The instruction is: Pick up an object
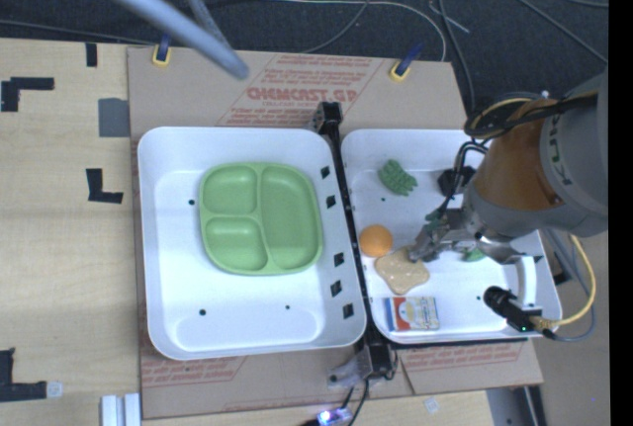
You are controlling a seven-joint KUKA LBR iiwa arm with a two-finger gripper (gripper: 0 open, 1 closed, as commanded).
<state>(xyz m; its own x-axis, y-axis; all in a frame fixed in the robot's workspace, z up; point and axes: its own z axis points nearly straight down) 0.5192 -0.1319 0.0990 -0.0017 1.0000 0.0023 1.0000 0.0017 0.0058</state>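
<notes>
Left bin (168, 246) holds a green divided tray (262, 218), well apart from the work. In the right bin (450, 145), the jaws (427, 246) sit low over the beige piece (402, 271), apparently positioned to grasp (jaw state cannot be told). An orange ball (375, 240) lies just beside.

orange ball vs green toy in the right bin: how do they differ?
Colour: the orange ball is orange and the green toy is green.
Shape: the orange ball is smooth and round; the green toy is bumpy and elongated.
Place: the orange ball touches the beige piece near the gripper; the green toy lies apart, farther back.
Both lie in the right bin.
</notes>
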